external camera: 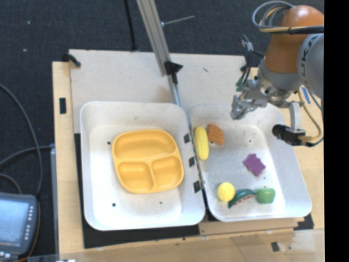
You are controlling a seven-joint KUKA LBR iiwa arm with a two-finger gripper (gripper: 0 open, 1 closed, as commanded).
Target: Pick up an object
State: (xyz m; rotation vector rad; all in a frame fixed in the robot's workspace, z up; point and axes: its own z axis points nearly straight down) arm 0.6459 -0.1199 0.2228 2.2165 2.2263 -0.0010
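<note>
In the camera view the table carries two shallow white bins side by side: the left bin in the middle-left of the frame holds a yellow divided plate, and the right bin in the lower right holds all the small pieces that could be picked. These are a yellow corn cob lying along the bin's left wall, an orange-brown piece touching it on its right, a purple piece nearer the middle right, and along the lower edge a yellow ball, a dark green piece and a green apple-like piece in a loose row. The arm comes in from the upper right of the frame, and its gripper hangs over the upper edge of the right bin, near the orange-brown piece but apart from it; whether it is apart or together I cannot tell, since the tip is small and dark against the bin wall. Nothing can be seen held at the tip, and every piece appears to lie on the bin floor, so as I judge it the task is at an early stage: the approach over the right bin is made, while choosing a piece, descending, closing and lifting are all left to do
</note>
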